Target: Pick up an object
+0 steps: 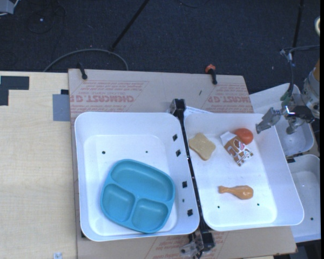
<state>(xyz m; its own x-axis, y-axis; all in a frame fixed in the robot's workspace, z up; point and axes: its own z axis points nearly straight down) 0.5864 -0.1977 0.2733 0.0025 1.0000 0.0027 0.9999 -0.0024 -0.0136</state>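
Blue divided plate (pixel 137 195) lies in the left bin (pixel 92 128).

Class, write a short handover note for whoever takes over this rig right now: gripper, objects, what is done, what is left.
Gripper: at the right bin's upper right edge, holding nothing.
Right bin: bread slice, tomato touching a snack packet, drumstick lower down.
Left bin: blue tray.
Done: nothing lifted yet.
Left: choose an object, descend, grasp, lift.
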